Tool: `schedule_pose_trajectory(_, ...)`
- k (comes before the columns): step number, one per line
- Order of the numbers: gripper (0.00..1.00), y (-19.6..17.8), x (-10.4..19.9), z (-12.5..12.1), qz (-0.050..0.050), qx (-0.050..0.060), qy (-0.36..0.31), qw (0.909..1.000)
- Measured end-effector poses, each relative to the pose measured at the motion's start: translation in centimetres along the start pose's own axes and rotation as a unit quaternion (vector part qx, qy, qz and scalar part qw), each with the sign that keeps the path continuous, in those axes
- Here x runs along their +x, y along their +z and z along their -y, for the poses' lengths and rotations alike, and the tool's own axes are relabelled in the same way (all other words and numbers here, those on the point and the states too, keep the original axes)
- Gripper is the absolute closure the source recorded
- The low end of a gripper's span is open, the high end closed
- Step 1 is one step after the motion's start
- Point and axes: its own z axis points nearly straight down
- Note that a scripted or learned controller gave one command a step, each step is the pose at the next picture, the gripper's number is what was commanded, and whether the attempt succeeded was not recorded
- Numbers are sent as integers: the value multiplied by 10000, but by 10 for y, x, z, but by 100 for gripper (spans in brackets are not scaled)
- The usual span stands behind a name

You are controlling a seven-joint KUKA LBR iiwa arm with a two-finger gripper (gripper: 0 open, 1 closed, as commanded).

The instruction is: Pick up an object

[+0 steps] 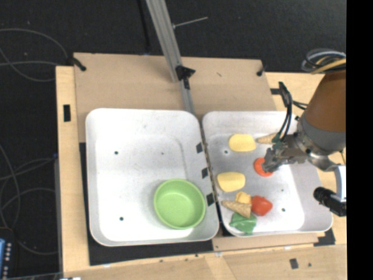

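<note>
Camera view: pincer (271, 161), grip state unclear, over a small round orange-red object (263, 167).

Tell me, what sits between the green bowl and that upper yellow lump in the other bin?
In the camera view, between the green bowl and the upper yellow lump lie the bins' adjoining walls and a second yellow lump.

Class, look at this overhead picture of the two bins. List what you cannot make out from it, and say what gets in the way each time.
1. The tool: whether it grips anything, because it appears dark and small in the camera view.
2. The orange-red object: its full shape, since the tool covers part of it.
3. The items in the right bin's lower corner, the green piece and the red piece: too small and crowded to identify.
4. The arm: cut off by the right edge.
</note>
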Motion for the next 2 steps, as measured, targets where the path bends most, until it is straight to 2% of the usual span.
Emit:
schedule_pose_trajectory(1,100,-6,44,2,-7,2,-14,10000)
schedule_pose_trajectory(2,100,-2,102,-3,-6,11,-19,10000)
